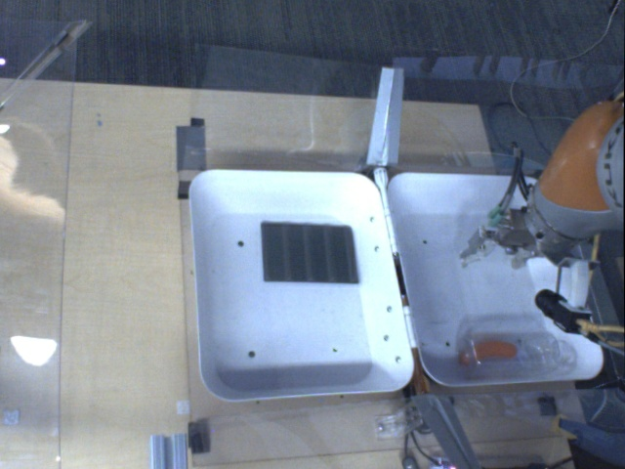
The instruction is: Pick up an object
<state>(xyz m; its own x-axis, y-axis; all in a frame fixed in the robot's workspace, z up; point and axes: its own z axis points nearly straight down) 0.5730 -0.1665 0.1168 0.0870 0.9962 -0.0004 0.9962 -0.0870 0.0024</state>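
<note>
A clear plastic bottle with an orange-red part at its left end lies on its side near the front wall of the right bin. My gripper hovers over the middle-right of that bin, behind the bottle and apart from it. Its fingers stand open with nothing between them. The grey arm with its orange band comes in from the right edge.
The left bin has a dark ribbed rectangular panel on its floor. A metal divider bar rises behind the seam between the bins. Wooden bench top lies all around.
</note>
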